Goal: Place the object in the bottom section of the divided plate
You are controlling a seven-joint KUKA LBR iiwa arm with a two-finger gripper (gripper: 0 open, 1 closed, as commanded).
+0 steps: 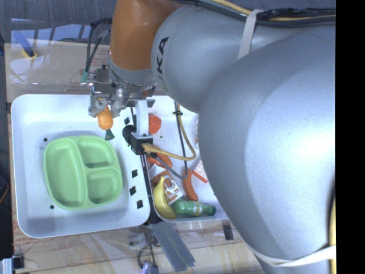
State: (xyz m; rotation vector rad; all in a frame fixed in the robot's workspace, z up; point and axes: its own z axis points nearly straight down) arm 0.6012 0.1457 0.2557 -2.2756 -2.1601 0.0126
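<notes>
Hanging above the left bin (23, 153), gripper (104, 112) pinches a small orange object (105, 119) between nearly closed fingers, just upper right of the green divided plate (83, 172), staged for lowering.

divided plate (83, 172) in left bin (23, 210)

One fixed camera looks down at a slant on both bins (23, 153); the arm (256, 124) looms close, entering from the right.
</notes>
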